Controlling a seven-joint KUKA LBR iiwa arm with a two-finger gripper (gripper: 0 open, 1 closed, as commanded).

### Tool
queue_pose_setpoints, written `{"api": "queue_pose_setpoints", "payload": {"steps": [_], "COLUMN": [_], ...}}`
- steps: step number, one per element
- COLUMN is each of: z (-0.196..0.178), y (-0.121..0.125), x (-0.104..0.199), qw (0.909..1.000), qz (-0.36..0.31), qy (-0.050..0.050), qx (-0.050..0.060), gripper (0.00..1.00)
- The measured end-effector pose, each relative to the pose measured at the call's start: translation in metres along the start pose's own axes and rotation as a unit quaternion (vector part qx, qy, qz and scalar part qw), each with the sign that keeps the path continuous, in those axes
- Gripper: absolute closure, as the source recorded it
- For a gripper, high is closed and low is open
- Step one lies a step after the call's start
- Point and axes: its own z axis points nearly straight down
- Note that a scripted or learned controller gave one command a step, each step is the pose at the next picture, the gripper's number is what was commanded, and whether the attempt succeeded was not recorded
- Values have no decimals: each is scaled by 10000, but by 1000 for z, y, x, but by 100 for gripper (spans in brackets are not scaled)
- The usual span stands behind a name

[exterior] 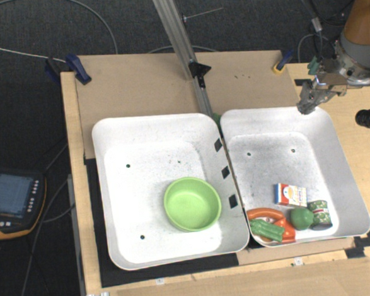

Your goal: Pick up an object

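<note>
My gripper (308, 102) hangs above the far right corner of the right bin (268, 122), well away from the objects. At the bin's near edge lie a small white and orange box (290, 195), a green ball (300, 218), a dark green can (319, 213) and an orange and green toy (267, 226). A light green bowl (192, 204) sits upright in the left bin (118, 142), near its right side. Nothing shows between the gripper's tips.
A slanted metal pole (181, 43) rises behind the seam between the two bins. Blue clamps (78, 68) hold the board's far corners. A pendant (12, 200) lies off the bench at the left.
</note>
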Motion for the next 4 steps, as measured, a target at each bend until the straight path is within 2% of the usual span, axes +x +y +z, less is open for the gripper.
{"api": "queue_pose_setpoints", "payload": {"steps": [2, 3, 4], "z": [-4, 11, 25], "y": [2, 9, -2], "x": [108, 152, 207], "qw": [10000, 10000, 10000], "qz": [-25, -18, -23], "qy": [10, 8, 9], "qx": [19, 29, 28], "gripper": [100, 100, 100]}}
